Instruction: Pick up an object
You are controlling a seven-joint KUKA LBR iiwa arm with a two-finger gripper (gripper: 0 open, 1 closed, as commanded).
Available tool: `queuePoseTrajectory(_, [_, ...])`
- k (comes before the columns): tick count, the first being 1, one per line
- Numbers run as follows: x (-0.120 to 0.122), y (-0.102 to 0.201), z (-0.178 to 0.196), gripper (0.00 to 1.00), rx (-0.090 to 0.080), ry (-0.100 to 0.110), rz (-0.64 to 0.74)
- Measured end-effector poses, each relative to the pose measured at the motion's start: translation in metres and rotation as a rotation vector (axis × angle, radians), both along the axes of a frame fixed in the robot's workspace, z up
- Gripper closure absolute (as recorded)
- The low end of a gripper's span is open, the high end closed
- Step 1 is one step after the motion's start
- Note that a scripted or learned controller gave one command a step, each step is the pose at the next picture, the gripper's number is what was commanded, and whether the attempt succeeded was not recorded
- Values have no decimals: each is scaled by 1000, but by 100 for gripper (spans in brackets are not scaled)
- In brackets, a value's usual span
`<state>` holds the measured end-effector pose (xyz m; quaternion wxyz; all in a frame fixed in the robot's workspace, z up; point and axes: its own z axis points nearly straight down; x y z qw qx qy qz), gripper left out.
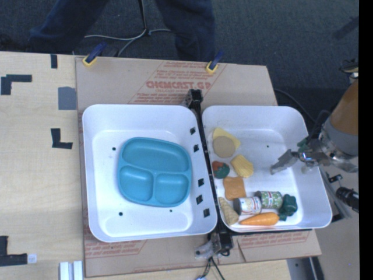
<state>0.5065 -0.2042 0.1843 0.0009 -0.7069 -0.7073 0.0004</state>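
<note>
The right bin point(262, 118) holds several toy foods along its left and front sides. Among them are a tan round piece point(224, 146), a yellow chunk point(243, 167), a small red and green item point(220, 169) and an orange block point(234, 187). A small labelled bottle point(259, 202) lies on its side by a dark green piece point(288, 204), with a carrot point(259, 219) in front of them. My gripper point(285, 161) hangs over the right half of this bin, above bare white floor, apart from all the objects. Nothing shows in its grasp.
The left bin point(99, 127) holds a blue divided plate point(154, 172). A black divider with clips point(201, 156) runs between the bins. Both bins rest on a cardboard sheet point(169, 83). The arm's orange band point(348, 109) is at the right edge.
</note>
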Motion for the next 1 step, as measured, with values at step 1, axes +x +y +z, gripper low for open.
queuePoseTrajectory(1, [-22, 52, -102, 0, -6, -8, -1])
